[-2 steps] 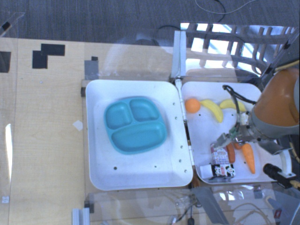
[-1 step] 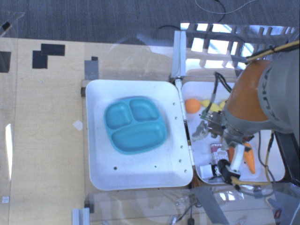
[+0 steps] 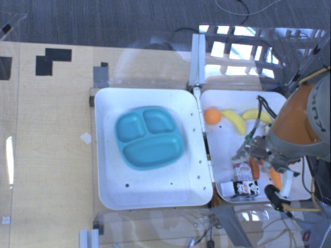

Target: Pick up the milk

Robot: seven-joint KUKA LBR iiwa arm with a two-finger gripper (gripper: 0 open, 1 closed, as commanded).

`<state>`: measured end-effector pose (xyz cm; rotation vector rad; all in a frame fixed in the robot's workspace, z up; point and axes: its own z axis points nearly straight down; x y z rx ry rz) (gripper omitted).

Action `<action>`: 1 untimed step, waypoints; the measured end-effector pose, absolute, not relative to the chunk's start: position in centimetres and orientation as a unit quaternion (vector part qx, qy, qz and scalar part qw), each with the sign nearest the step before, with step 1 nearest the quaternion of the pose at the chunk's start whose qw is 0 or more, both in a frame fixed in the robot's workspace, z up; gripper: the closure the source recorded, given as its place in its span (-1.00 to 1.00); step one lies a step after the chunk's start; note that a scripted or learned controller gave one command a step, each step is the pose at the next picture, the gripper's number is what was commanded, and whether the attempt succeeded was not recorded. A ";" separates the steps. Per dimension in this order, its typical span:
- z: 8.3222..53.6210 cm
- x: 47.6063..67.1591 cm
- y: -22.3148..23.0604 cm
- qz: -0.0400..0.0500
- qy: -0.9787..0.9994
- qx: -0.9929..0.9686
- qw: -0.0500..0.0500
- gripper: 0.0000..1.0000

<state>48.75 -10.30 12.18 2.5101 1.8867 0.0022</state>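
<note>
Milk carton (image 3: 244,181) is seen lying in right bin (image 3: 222,138), just below hand (image 3: 252,153); finger state cannot be told. Descent should be centred over carton, clear of carrot (image 3: 254,168).

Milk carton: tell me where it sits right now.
The milk carton lies in the right bin, near its front edge, just below the gripper and left of a carrot.

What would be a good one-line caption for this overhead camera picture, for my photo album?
Robot arm's gripper poised just above the milk carton in the right bin, blue divided plate in the left bin.
</note>
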 end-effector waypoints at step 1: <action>12.8 63.9 -9.7 0.001 0.574 0.819 0.002 -1.00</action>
